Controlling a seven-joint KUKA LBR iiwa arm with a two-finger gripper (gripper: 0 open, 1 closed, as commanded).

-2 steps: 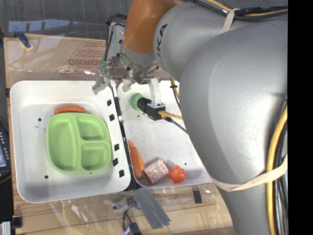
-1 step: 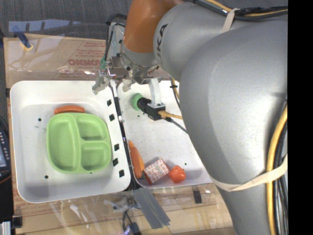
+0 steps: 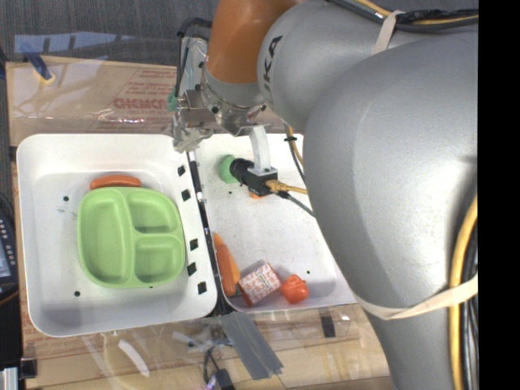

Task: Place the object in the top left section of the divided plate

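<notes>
The green divided plate (image 3: pixel 130 238) lies in the left bin (image 3: pixel 36 218), with three sections showing. An orange, flat-looking object (image 3: pixel 115 181) rests just behind the plate's far rim. My gripper (image 3: pixel 185 132) hangs over the back end of the wall between the two bins, above and to the right of the plate. I see nothing held under it. A small green round object (image 3: pixel 225 167) lies in the right bin (image 3: pixel 268 226), right of the gripper.
At the right bin's front lie an orange carrot-like piece (image 3: pixel 227 271), a red and white small box (image 3: pixel 260 283) and a red-orange round object (image 3: pixel 295 288). The big grey arm covers the right side. Cardboard under plastic film (image 3: pixel 97 88) lies behind the bins.
</notes>
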